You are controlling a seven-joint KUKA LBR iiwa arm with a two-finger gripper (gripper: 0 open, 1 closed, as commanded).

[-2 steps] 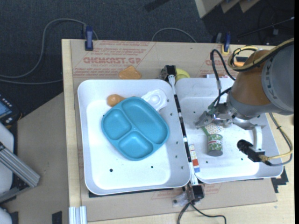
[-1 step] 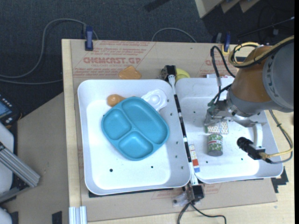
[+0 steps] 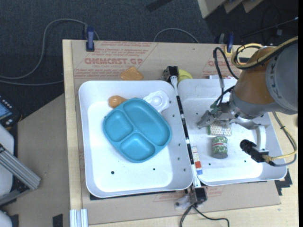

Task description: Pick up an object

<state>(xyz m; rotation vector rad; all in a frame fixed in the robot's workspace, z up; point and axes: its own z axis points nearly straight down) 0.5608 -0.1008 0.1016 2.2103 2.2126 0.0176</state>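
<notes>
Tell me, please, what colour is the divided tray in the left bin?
Light blue; the divided tray shows plainly in the camera view.

End effector (image 3: 215, 119) low over right bin (image 3: 236, 174), near can (image 3: 219, 145).

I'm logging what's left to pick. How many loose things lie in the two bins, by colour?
Blue: 1, plate
Orange: 1, lump
White: 1, lid
Green: 1, can
Pale: 1, box
Total: 5
</notes>
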